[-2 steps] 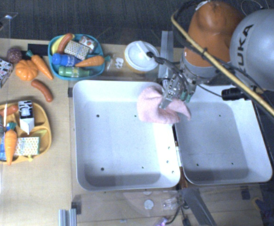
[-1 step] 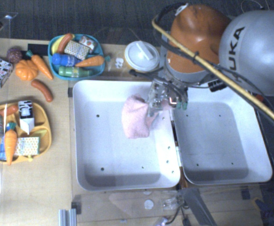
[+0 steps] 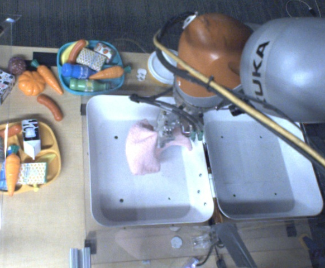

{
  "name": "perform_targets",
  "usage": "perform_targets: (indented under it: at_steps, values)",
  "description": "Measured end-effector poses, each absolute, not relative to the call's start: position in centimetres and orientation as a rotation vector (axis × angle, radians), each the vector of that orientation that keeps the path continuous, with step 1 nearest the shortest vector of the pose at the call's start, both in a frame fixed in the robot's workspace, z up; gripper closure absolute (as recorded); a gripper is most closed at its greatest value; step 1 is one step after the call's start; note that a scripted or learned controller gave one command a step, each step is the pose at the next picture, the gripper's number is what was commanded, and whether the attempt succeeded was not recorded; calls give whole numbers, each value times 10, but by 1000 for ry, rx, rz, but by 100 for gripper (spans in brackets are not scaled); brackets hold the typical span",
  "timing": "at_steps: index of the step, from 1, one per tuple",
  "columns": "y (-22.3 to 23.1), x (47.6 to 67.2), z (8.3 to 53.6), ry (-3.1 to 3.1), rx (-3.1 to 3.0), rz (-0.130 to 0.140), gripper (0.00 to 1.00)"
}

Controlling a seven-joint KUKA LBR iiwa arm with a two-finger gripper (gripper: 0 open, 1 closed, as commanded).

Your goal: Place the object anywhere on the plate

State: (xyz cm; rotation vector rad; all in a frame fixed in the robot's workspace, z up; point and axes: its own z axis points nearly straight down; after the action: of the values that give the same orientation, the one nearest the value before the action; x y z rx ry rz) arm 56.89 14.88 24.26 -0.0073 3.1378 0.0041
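The pink cloth (image 3: 144,148) is what I take to be the task's object, though I see nothing I could safely call a plate in either bin. It lies crumpled in the left white bin (image 3: 109,205), in the upper middle of the floor, with one corner drawn up and to the right towards the bin's right wall. My gripper (image 3: 172,132) sits right over that raised corner, at the cloth's upper right edge. From this slanted overhead angle the wrist hardware and cables cover the tips, so I cannot tell whether it is apart, together or clamped on the fabric.

The arm (image 3: 296,66) comes in from the right, its grey shell bearing large black letters of which I can read "UKA". The orange band (image 3: 213,46) bulges just above the wrist, and a yellowish cable (image 3: 246,108) runs diagonally across it and down over the right white bin (image 3: 263,200).

On the wooden bench (image 3: 73,121) to the left I see a blue bowl (image 3: 90,85) heaped with toy food, including a carrot and small printed cartons whose labels are too small for me to read. Left of it lie a toy pumpkin (image 3: 29,82), loose carrots and a red sausage (image 3: 51,107). Lower down, a yellow tray (image 3: 49,161) holds more toy food, among it a black-and-white patterned carton (image 3: 30,133); I cannot make out any writing on it.
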Motion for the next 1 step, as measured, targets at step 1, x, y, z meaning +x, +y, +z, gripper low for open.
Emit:
perform_targets:
  at_steps: [1]
  values:
    - [193,545,234,3138,-9,4,100]
